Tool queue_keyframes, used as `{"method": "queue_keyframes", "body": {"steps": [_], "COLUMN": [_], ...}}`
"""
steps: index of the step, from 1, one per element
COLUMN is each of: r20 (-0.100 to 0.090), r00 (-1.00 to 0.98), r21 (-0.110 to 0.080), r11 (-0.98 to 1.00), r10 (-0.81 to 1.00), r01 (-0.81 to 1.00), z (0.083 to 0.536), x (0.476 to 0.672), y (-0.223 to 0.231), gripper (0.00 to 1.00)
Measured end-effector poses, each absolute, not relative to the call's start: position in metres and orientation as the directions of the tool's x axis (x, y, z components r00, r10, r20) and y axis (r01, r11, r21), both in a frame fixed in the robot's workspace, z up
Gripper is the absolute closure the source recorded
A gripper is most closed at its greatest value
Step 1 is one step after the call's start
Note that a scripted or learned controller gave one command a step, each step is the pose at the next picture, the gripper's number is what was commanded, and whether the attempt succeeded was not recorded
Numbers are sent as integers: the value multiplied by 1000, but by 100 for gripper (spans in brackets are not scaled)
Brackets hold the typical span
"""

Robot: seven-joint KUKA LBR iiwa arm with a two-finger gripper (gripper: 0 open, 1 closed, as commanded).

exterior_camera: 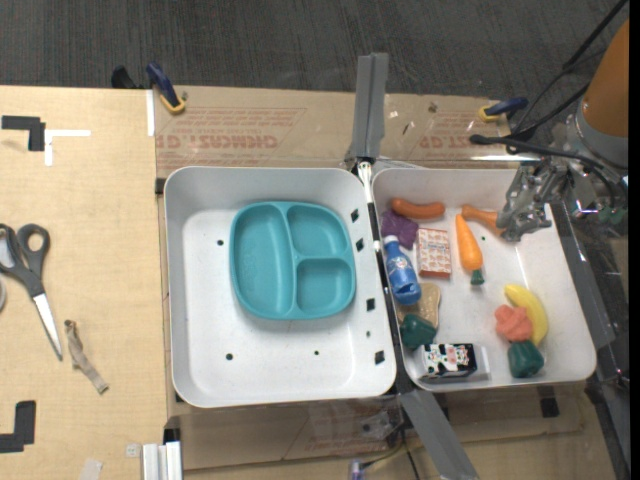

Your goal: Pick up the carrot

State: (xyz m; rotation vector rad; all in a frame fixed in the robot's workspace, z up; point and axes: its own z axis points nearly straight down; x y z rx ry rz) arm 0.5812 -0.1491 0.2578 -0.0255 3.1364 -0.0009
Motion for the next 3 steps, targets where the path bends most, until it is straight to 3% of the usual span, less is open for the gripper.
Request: {"method": "queue_keyframes", "body": {"steps": [1,2,3], "r20": [-6,-5,-3], "r00": [-996,-946,-877], "r21": [-1,-3,-1], "r11": [996,946,877], "r10": [-88,-325,-481], "r01": [-88,-325,-481], "z": [355,361,356], "x": [610,565,497], "y": [-193,-222,-221], "gripper": [100,100,100]}}
